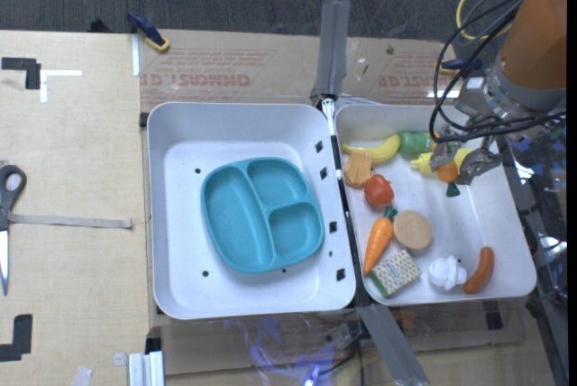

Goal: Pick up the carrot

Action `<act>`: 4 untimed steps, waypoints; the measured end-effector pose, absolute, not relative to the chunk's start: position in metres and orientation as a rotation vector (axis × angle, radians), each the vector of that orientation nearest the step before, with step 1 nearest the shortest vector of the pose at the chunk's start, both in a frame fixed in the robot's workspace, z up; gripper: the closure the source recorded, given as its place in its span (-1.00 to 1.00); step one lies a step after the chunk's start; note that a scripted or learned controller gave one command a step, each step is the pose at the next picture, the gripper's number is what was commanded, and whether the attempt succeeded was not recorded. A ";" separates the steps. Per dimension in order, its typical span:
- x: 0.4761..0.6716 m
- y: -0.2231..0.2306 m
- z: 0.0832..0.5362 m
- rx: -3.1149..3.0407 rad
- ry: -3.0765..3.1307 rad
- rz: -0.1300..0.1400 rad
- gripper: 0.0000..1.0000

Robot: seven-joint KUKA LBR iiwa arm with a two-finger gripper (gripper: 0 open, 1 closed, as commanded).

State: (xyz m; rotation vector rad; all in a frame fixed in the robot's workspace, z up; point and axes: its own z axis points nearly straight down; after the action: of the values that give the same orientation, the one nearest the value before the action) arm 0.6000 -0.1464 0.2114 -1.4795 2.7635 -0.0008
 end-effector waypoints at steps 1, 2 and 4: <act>0.600 -0.147 0.211 -1.480 2.764 0.000 -1.00; 0.570 -0.149 0.113 -1.362 2.827 -0.001 -1.00; 0.581 -0.131 0.147 -0.365 3.114 -0.002 1.00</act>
State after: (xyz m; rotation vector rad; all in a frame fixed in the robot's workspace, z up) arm 0.5811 -0.1311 0.1466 -0.3651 3.1138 -0.0016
